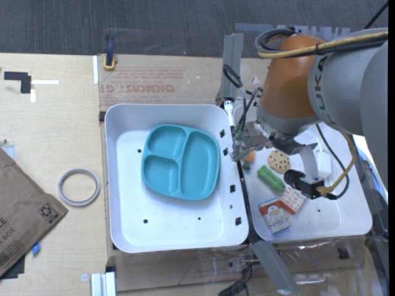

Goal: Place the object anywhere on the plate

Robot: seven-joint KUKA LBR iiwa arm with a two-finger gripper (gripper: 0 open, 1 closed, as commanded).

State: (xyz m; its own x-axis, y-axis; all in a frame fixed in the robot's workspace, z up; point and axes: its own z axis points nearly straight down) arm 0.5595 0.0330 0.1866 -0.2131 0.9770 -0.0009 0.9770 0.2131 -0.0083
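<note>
The gripper (242, 148) is low in the right bin (345, 224), and the plate (181, 161) has no toy on it yet.

You cannot tell how the gripper stands, because the big grey arm and its wires hide it. It sits just beside a small orange thing (247, 159), near the wall between the two bins. This may be the object to move, but you cannot be sure. Watch out: the grab could miss, or the orange thing could slip and drop before it gets over the wall to the blue plate in the left bin (126, 227). A green piece (269, 178), a round cookie (278, 160) and a small packet (275, 214) lie close by and could get bumped.
</note>
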